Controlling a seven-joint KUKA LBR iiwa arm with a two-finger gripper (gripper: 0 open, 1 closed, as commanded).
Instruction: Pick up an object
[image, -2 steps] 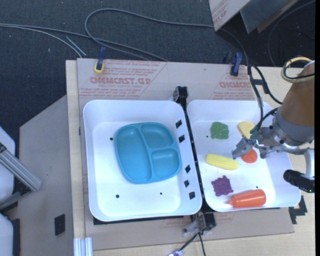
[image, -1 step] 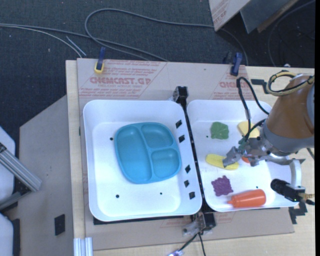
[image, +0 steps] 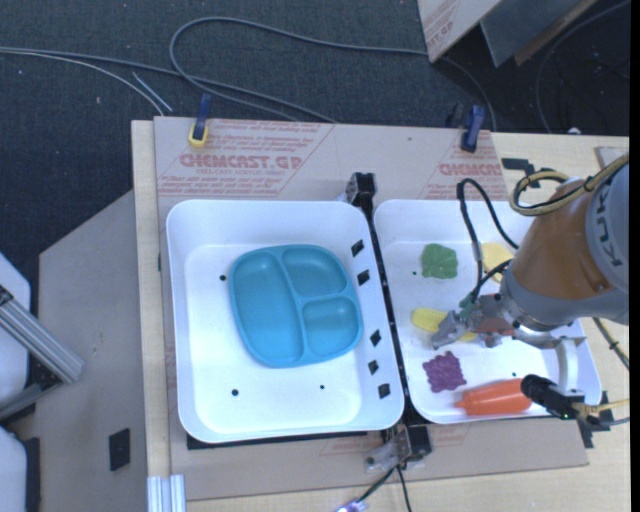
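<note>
Yellow object (image: 428, 319) lay just beside the lowered gripper (image: 462, 328); jaws' state indiscernible. Approach step; next, closing squarely on it.

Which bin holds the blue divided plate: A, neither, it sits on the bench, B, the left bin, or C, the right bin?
B: the blue divided plate lies flat inside the left bin, while the right bin holds the small toy foods.

Robotics lab, clamped bench (image: 300, 160) (loose cables (image: 240, 50)), white bins (image: 190, 330)
</note>
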